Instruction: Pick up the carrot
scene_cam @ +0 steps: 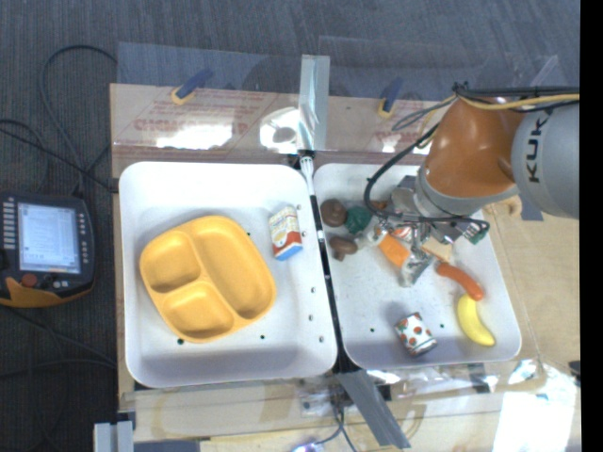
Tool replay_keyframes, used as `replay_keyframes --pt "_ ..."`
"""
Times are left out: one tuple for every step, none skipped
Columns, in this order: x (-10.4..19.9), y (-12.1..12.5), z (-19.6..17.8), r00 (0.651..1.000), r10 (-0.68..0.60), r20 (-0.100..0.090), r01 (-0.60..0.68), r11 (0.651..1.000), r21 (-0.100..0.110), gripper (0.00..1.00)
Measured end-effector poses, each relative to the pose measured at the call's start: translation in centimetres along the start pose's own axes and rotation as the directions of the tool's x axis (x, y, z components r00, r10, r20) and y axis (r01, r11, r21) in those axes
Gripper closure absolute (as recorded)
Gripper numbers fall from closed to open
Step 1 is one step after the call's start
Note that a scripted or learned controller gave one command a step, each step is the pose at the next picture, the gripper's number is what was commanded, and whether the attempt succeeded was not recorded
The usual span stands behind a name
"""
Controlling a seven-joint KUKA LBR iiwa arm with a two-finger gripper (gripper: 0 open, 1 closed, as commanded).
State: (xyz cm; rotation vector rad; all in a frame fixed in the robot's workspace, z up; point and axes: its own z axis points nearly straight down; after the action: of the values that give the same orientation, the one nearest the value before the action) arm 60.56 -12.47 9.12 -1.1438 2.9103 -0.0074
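The left bin [141,347] holds a yellow tray [205,276] and a carton [285,232]. The right bin [377,347] holds a banana [475,321], a can [415,334] and the carrot [460,281], lying diagonally, beside the claw [419,260], whose state cannot be told

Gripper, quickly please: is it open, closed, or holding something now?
Gripper: low in the right bin, over the carrot; open, closed or holding cannot be told.
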Motion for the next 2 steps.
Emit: replay_keyframes --pt "2.5 2.5 -0.1 0.988 0.154 0.004 -0.155 0.988 0.004 0.00" --pt "2.2 2.4 -1.3 0.988 0.154 0.007 -0.154 0.988 0.007 1.00"
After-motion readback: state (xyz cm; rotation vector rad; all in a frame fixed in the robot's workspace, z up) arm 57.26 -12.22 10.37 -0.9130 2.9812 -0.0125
